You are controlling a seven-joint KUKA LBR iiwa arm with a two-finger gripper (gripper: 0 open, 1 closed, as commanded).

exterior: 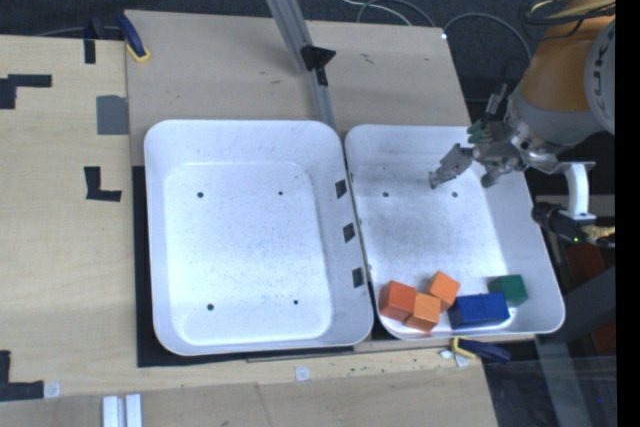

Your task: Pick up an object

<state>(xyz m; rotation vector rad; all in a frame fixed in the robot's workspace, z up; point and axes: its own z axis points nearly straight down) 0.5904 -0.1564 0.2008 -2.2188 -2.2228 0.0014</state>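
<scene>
My gripper hangs over the upper right part of the right bin, its two fingers spread open with nothing between them. The blocks lie far below it, along the bin's near edge: an orange block, a second orange block, a third orange block, a blue block and a small green block at the right corner.
The left bin sits beside the right one, sharing a raised rim in the middle. A slanted metal rail runs from the top down to the bins' junction. Cables lie on the dark floor behind.
</scene>
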